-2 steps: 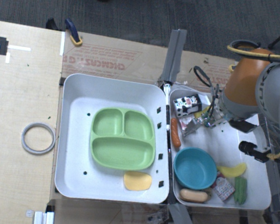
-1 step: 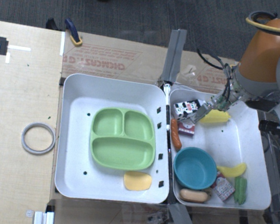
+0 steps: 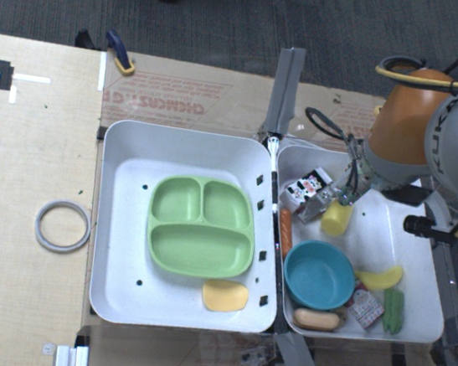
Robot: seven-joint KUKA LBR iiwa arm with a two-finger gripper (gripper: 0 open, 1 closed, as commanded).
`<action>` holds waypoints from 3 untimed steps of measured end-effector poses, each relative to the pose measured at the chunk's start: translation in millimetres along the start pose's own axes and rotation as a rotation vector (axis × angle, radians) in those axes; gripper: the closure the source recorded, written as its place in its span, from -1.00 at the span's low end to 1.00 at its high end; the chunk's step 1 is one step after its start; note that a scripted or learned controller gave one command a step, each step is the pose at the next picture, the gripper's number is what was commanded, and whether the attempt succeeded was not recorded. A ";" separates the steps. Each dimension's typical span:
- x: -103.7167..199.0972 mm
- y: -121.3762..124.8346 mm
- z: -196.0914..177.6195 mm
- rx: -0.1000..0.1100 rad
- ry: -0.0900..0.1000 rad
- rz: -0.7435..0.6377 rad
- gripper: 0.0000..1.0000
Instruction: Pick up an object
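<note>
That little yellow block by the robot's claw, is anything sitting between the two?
Nothing visible does. The gripper hangs right at the yellow block in the right bin. The blue bowl and carrot lie nearer the camera, off that path.

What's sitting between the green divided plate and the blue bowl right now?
In the camera view, the bins' adjoining walls and an orange carrot-like piece lie between the green plate and the blue bowl.

Lighting even, diffuse, overhead — moderately bright. White bins (image 3: 108,229) near blown out, soft grey shadow along inner walls. Green tray (image 3: 202,227) casts faint shadow toward 6 o'clock. Dark carpet (image 3: 194,8) at 12 o'clock dim, low detail. Slight overall softness — arm (image 3: 440,123) at 2 o'clock mildly blurred. Glare patch on orange band (image 3: 408,110).
</note>
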State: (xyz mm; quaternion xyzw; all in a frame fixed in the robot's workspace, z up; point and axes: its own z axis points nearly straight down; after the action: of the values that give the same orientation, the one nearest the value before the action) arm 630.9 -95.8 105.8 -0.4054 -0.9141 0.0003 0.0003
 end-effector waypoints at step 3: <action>-24.9 -60.9 9.5 0.004 0.002 0.388 1.00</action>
State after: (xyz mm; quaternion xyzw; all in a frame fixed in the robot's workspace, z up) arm 602.5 -155.2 96.4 -0.5739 -0.8189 0.0019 0.0019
